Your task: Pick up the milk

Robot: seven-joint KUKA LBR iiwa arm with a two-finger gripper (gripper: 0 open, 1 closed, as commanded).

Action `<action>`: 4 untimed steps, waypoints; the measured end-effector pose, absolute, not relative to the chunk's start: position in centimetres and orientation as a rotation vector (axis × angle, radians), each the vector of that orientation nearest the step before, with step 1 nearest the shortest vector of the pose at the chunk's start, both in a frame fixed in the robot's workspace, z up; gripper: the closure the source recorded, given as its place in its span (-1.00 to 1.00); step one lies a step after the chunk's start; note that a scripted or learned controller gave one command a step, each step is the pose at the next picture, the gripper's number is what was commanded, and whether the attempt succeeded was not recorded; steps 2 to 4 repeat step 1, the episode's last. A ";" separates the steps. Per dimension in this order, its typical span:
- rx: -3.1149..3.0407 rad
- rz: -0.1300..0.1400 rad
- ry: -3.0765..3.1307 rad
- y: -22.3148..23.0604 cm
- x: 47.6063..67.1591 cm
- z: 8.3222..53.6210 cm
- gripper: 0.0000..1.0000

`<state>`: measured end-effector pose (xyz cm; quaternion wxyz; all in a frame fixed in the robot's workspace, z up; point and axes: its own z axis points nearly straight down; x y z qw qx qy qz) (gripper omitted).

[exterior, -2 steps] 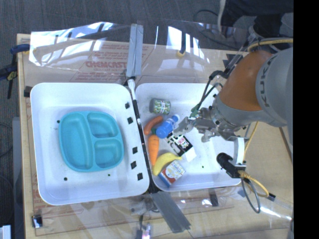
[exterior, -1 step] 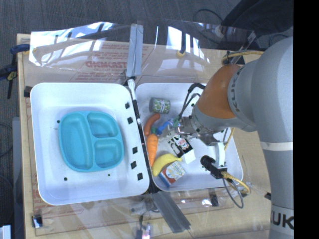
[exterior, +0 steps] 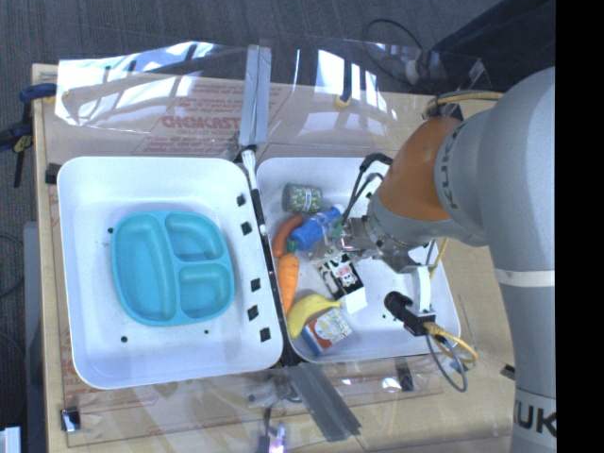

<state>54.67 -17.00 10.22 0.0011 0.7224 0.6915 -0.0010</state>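
Note:
The milk (exterior: 343, 277) is a small white carton with black cow patches, lying in the middle of the right bin (exterior: 444, 295). My gripper (exterior: 343, 250) hangs just above its upper end, reaching in from the right under the orange wrist band. It is close to the carton, and whether it touches I cannot tell. The arm hides the bin's right part.
Around the milk lie a blue bottle (exterior: 312, 230), a green-labelled can (exterior: 302, 197), a carrot (exterior: 288, 274), a banana (exterior: 306, 310) and a red-and-white carton (exterior: 331, 329). The left bin (exterior: 85, 347) holds a blue divided plate (exterior: 173, 265).

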 end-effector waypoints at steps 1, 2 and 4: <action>2.338 -0.002 2.100 -14.9 53.6 18.8 1.00; 2.338 -0.002 2.100 -14.9 53.6 18.8 1.00; 2.338 -0.002 2.100 -14.9 53.6 18.8 1.00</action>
